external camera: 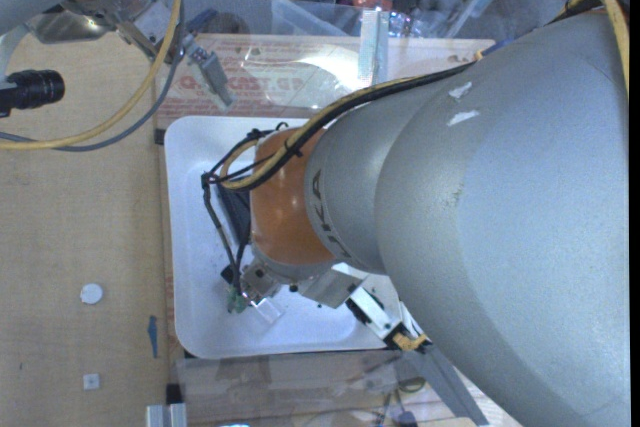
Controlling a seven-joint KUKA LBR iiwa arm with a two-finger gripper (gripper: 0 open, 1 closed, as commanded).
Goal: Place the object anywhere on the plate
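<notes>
With your hand point(247, 293) low in the white bin point(190, 215), wide or narrow I cannot tell, and a small green object point(236, 304) just at its tip, lift slowly and check the hold.

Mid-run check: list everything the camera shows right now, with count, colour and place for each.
bin: one, white, centre of the view, largely covered by the arm.
green bit: one, green, in the bin right beside the claw; too small to identify.
tub: one, clear, filled with mixed-colour toys, top of the view beyond the bench.
disc: one, white, on the bench left of the bin.
blue mark: one, blue, on the bench by the bin's near left corner.
arm: one, grey with an orange band, reaching in from the right over the bin.
claw: one, low over the near part of the bin.
</notes>
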